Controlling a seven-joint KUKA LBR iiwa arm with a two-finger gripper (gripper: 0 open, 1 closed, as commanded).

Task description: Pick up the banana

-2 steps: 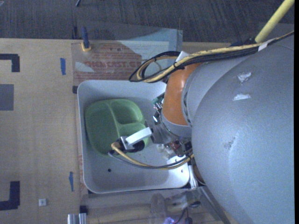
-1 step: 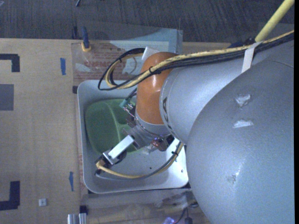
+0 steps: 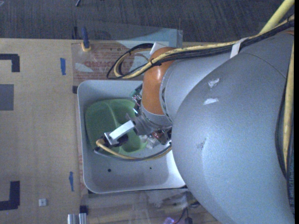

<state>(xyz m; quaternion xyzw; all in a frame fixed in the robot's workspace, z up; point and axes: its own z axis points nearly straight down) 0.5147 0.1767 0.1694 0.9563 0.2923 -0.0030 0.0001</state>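
Note:
A white bin (image 3: 126, 174) lies in the middle of the camera view. In its upper half sits a large green rounded thing (image 3: 106, 116), shaped like a shallow bowl. My arm reaches in from the right, and its orange band (image 3: 153, 85) and wrist hang over the green thing's right side. The gripper (image 3: 149, 135) is low at that right edge, mostly hidden under the wrist. The arm hides whatever lies beneath it and the right part of the bin.
The bulky grey arm body (image 3: 233, 125) covers the right half of the view. Bare wooden bench (image 3: 37, 125) with black and blue tape marks stretches to the left of the bin. The bin's lower floor is bare white.

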